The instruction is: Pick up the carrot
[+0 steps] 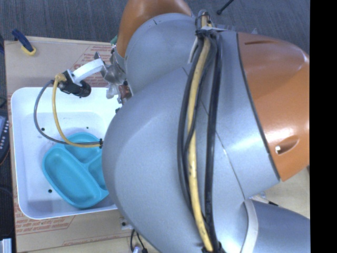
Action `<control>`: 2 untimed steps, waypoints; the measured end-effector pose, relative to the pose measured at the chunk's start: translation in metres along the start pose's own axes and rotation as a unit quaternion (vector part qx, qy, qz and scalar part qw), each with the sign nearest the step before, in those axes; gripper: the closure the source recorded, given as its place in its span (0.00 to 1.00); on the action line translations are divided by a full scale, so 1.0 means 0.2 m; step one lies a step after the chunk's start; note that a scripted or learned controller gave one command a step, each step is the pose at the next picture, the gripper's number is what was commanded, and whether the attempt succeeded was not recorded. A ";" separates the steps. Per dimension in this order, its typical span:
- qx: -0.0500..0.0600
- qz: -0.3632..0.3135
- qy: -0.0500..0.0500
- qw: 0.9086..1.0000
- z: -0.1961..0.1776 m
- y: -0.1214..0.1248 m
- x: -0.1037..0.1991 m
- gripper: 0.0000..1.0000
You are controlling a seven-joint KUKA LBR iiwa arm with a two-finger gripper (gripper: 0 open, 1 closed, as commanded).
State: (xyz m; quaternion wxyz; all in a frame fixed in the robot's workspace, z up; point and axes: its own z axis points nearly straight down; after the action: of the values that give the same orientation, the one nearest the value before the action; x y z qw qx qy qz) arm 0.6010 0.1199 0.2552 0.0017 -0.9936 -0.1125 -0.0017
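**Carrot hidden from view; gripper state cannot be told**

Carrot placement cannot be told, since much of the bench is covered by the grey arm (158,157), which is seen close to the camera and reaches in from the right. An orange band (150,4) is seen at the top of the arm, and a larger orange cover (279,104) is seen on its right side. A bundle of yellow and black cables (197,141) is run down along the arm's body.

The gripper (115,83) is seen at the arm's left end, above the upper right part of the left bin (21,141); only metal parts of its body can be made out, and whether it is released or clenched cannot be told. Nothing is seen grasped by it. A white bracket (87,70) is carried just left of it, with a black connector (73,88) at its end, from which a yellow hose (57,115) and a black cable (37,115) are looped down over the bin.

A blue divided tray (71,175) is laid in the lower part of the left bin, partly covered by the arm. The bin is set on a brown surface (52,49), on which a small blue and yellow object (23,42) is laid near the top left corner.
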 end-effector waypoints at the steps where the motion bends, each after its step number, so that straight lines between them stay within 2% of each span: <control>1: 0.003 -0.080 -0.009 0.997 0.33 0.16 0.07 0.00; 2: 0.003 -0.094 -0.004 0.996 0.11 0.23 0.16 0.00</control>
State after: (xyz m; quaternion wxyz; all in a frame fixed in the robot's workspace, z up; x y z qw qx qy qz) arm 0.6434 0.0816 0.2321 0.0038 -0.9787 -0.2051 0.0021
